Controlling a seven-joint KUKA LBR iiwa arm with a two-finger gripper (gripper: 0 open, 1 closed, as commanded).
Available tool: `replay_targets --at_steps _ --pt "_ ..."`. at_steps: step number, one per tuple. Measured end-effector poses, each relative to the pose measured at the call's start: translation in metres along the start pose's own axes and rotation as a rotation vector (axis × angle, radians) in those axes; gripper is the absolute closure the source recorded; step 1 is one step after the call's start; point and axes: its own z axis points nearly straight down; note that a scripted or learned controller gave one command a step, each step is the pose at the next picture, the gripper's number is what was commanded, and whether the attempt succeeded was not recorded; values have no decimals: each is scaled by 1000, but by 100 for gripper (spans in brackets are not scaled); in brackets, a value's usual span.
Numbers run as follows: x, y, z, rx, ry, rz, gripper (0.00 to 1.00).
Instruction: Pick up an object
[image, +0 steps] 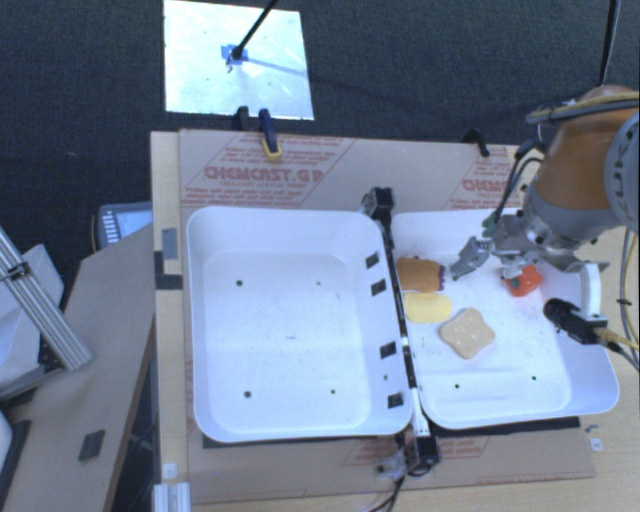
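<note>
Here, the hand (503, 257) overhangs a lumpy (reddish-orange) object (523, 281).

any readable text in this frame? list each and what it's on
"CHEMCAST. GP", red print on the protective sheet behind the left bin.
"CHEMC...", the same red print on the sheet behind the right bin; the arm cuts it off.
Red print on the sheet's front edge, below the bins: too small to read.
Grey device left of the board: screen too blurred to read.
</note>
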Motion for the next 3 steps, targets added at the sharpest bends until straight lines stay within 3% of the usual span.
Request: replay_targets --at_steps 1,2,3 --pt "68 23 11 -1 3 -8 0" --pt "63 23 0 -3 1 -2 100" --pt "132 16 -73 -5 2 -7 100"
